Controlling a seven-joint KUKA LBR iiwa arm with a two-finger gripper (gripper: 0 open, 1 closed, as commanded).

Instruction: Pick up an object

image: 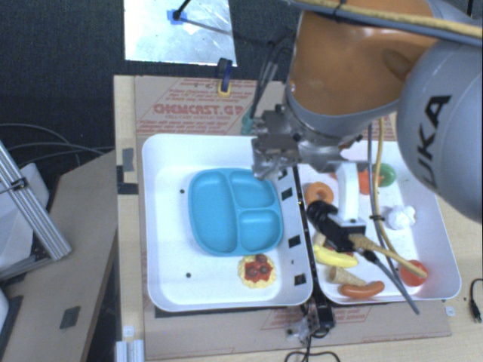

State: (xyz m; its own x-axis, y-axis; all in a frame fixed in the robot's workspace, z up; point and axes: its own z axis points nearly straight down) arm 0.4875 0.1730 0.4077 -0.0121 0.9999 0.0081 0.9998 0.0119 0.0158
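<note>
My gripper [269, 164] hangs over the far right corner of the blue divided plate [232, 211], which lies in the left bin [167, 202]. I see nothing held under it. A small toy pizza [256, 270] lies in front of the plate, near the bin's front wall. The right bin [439, 232] holds several toy foods: an orange ring [321, 192], a green piece [386, 175], a white piece [399, 217], a banana [335, 258], a sausage [361, 288] and a red piece [413, 272]. The arm's big orange-and-grey body hides the far part of the right bin.
The two bins meet at a divider [300, 232] just right of the plate. A cardboard sheet [189, 108] lies under the bins, with a shiny square plate [177, 21] behind it. A metal frame [26, 210] stands at the left edge.
</note>
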